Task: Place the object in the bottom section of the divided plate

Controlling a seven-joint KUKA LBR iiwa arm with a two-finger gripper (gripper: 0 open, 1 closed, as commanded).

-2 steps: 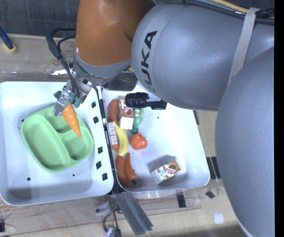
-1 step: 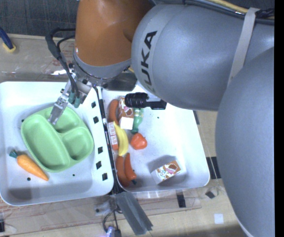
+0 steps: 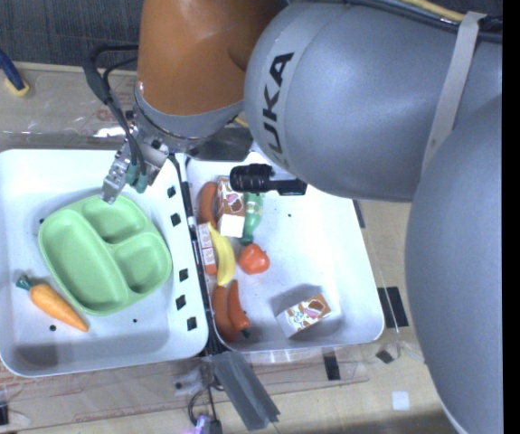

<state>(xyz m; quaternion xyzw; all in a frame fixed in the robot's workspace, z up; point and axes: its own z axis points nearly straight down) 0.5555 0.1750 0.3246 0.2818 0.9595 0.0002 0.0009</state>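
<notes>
The green divided plate (image 3: 106, 253) lies in the left bin (image 3: 24, 174), with two smaller sections at its far side and a larger one at its near side. All its sections look bare. My gripper (image 3: 126, 179) hangs just above the plate's far right rim, close to the wall between the bins. I see nothing clearly held in it. An orange toy carrot (image 3: 56, 304) lies in the left bin, at the plate's near left.
The right bin (image 3: 341, 242) holds a banana (image 3: 225, 259), a red pepper (image 3: 254, 259), a green bottle (image 3: 252, 215), a printed box (image 3: 232, 202), brown sausages (image 3: 228, 310) and a small carton (image 3: 307, 313). The arm's big grey body covers the bench's right.
</notes>
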